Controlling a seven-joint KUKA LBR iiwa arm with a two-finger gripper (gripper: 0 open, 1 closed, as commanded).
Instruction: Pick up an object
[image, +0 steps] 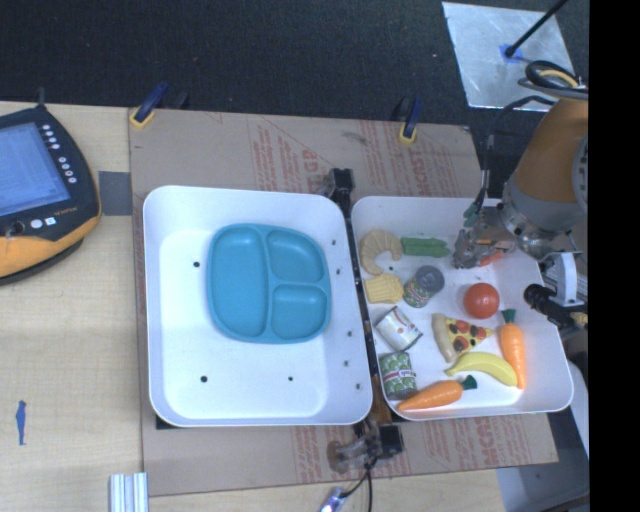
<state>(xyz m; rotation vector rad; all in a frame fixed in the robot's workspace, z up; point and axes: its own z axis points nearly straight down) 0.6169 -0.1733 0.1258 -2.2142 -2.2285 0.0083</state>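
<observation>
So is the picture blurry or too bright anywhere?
In the camera view, the toy food like the tomato and banana looks fairly sharp; the white bin around the blue plate is very bright, nearly washed out; the gripper looks dark and a bit smeared, so its details are hard to see.

The pale wooden surface (70, 350) carries a brown cardboard sheet (250, 150), held at its far edge by two clamps (149, 105). Two white bins sit side by side on the sheet, the left bin (170, 300) touching the right bin (540, 395). An orange-edged tablet controller (35, 190) lies at the left edge.
</observation>
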